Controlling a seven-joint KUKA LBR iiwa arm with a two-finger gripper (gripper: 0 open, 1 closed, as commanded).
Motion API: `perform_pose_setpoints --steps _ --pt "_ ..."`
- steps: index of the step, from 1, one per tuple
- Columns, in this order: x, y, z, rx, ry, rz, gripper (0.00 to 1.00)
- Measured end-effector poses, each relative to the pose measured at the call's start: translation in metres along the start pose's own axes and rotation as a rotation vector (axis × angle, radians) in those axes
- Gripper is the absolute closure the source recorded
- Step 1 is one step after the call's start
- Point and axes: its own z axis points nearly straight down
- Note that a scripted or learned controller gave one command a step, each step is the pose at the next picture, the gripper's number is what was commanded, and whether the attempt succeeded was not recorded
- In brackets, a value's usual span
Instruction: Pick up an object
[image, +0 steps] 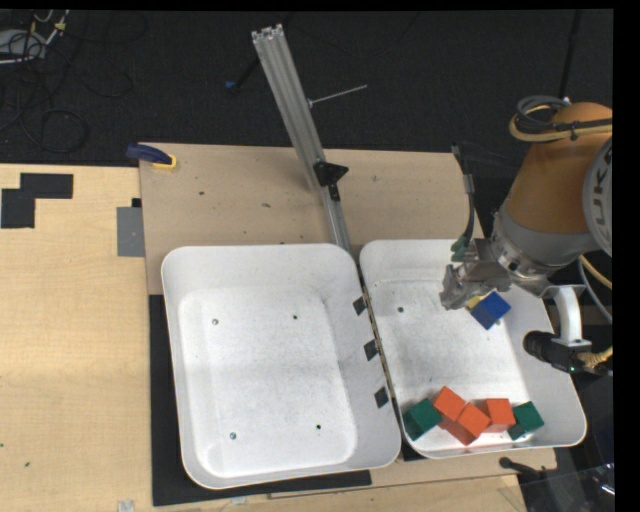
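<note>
Camera view from above the bench shows a blue block (490, 309) in the right bin (420, 262), lying tilted in the upper part of that bin toward its right side. The gripper (464, 287) sits just to the left of the block and slightly above it in the picture, close enough that the two seem to touch, but the block lies beside the tool and not visibly inside its grasp. How far the tool stands open cannot be told: its metal parts blur into one grey mass from this angle.

Behind the gripper, the arm (560, 190) comes in from the right, with its orange band bulging above the grey wrist.

At the bottom of the same bin, well apart from the blue block, a small cluster of blocks lies against the near wall. A green block (422, 417) sits at the left end, an orange block (450, 403) just beside it, another orange block (469, 425) below and touching that, a third orange block (498, 412) to the right, and a second green block (526, 419) at the right end.

The left bin (190, 275) lies side by side with the right one, their inner rims meeting along a line of black clips. A slanted metal bar (295, 110) rises from the bench behind the bins.
</note>
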Motion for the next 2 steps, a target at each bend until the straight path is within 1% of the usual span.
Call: perform_pose_setpoints --steps 1,2 --pt "0.059 0.017 0.006 0.0 0.0 -0.001 1.0" --pt "0.109 0.026 0.018 0.001 0.0 0.0 1.0"
